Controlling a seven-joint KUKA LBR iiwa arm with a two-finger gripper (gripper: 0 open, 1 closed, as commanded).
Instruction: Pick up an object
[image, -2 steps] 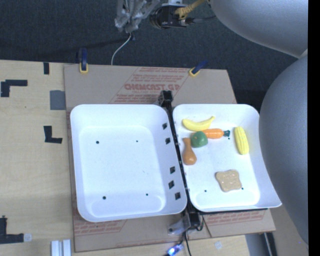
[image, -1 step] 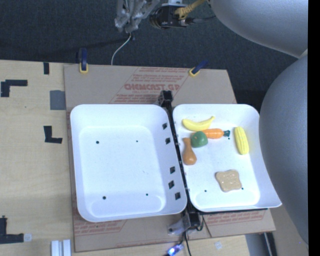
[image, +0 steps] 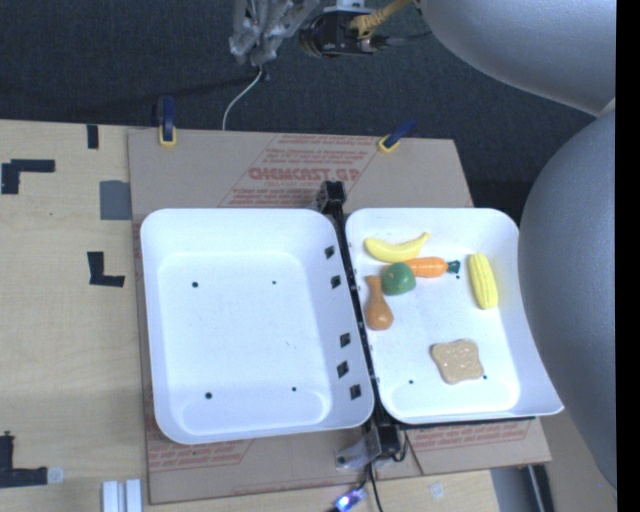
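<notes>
Six toys lie in the right bin. The toast sits alone, lower right: drop straight down there. The gripper hangs top left; its grip, I cannot tell.

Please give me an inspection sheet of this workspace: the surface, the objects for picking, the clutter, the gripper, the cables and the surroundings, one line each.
Surface: two white bins side by side, left bin and right bin, on a cardboard sheet held by clamps at its far edge.
Job's things: all in the right bin: banana, carrot, green round piece, corn cob, orange-brown drumstick-like piece, toast slice.
Clutter: nothing seen in the bins.
Gripper: at the top of the camera view, above the far edge of the bench, away from the objects; finger state cannot be told.
Cables: white cable hanging below the gripper.
Surroundings: wooden bench with dark markings; grey arm body at the right.
</notes>
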